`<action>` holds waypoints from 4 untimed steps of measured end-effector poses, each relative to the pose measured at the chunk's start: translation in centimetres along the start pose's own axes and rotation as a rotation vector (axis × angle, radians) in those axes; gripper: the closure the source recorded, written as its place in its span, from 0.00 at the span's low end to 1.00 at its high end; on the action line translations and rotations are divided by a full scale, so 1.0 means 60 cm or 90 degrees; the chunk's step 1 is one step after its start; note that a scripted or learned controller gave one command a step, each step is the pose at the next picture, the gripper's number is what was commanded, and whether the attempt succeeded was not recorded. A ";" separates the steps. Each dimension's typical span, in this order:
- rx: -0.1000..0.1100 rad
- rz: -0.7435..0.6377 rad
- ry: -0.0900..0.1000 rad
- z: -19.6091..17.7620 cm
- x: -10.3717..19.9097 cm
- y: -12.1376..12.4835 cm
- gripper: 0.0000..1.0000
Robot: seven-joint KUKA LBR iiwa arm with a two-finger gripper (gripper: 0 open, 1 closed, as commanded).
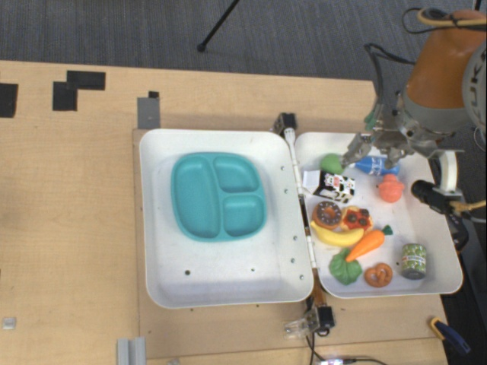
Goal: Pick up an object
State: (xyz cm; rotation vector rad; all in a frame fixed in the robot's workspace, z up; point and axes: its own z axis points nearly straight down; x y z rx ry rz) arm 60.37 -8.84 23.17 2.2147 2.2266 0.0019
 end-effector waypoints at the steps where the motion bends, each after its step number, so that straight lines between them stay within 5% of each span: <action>1: -0.004 -0.001 0.000 0.223 0.005 -0.056 0.00; 2: 0.022 -0.139 0.007 0.243 -0.034 0.075 0.00; 3: 0.025 -0.140 0.008 0.226 -0.032 0.075 1.00; 4: -0.003 -0.351 -0.001 0.077 0.040 0.110 1.00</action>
